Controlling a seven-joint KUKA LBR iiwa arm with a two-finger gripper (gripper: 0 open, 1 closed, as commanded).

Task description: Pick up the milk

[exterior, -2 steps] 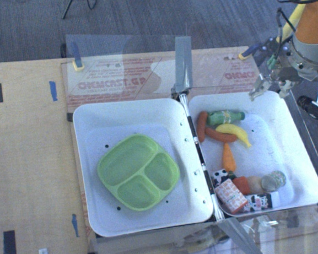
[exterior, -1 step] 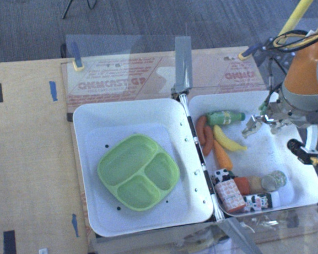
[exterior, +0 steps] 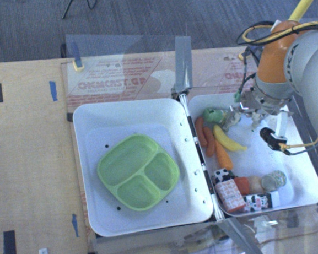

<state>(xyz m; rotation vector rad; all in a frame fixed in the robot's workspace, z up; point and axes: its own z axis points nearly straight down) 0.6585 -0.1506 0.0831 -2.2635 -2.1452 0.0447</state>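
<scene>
The milk (exterior: 259, 201), a small white carton with black cow patches, lies on its side along the near wall of the right bin (exterior: 308, 191). A second cow-patterned piece (exterior: 223, 175) sits at the top of a pink box (exterior: 230, 195) by the bin's left wall. My gripper (exterior: 234, 116) hangs over the far part of the right bin, beside a green item (exterior: 213, 115) and above the banana (exterior: 230, 139). It is well away from the milk and nothing shows in it.
The right bin also holds a carrot (exterior: 223, 157), two red sausage-like pieces (exterior: 204, 135), an orange item (exterior: 242, 185) and a round can (exterior: 273, 180). In the left bin (exterior: 92, 124) lies a green divided plate (exterior: 138, 172).
</scene>
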